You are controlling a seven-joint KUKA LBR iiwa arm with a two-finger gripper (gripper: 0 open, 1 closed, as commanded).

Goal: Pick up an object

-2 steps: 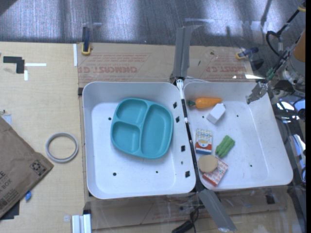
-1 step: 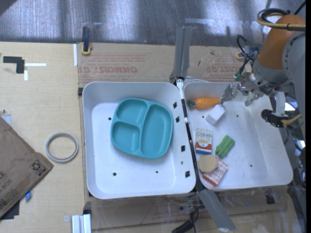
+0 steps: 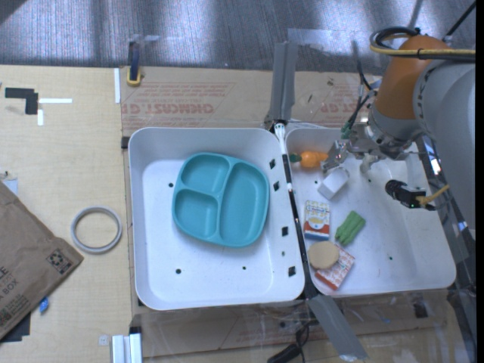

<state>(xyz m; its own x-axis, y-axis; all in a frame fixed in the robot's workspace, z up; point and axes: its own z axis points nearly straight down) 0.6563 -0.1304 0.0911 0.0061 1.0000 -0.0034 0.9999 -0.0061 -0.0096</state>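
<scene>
Within the left bin [image 3: 144,203] we count one teal plate [image 3: 221,200]. Right bin [image 3: 423,263]: five small items beside the gripper [image 3: 349,161]. We cannot tell its jaw state.

You have two white bins on the bench: the left bin [image 3: 151,278] and the right bin [image 3: 408,267]. In the left one, count one teal divided plate [image 3: 221,200]. In the right, count one orange piece [image 3: 310,158], one white block [image 3: 333,184], one small carton [image 3: 318,219], one green piece [image 3: 349,228], one tan round [image 3: 324,255] and one red-edged packet [image 3: 339,271]. On the bench's left side lies one tape ring [image 3: 96,228].
</scene>
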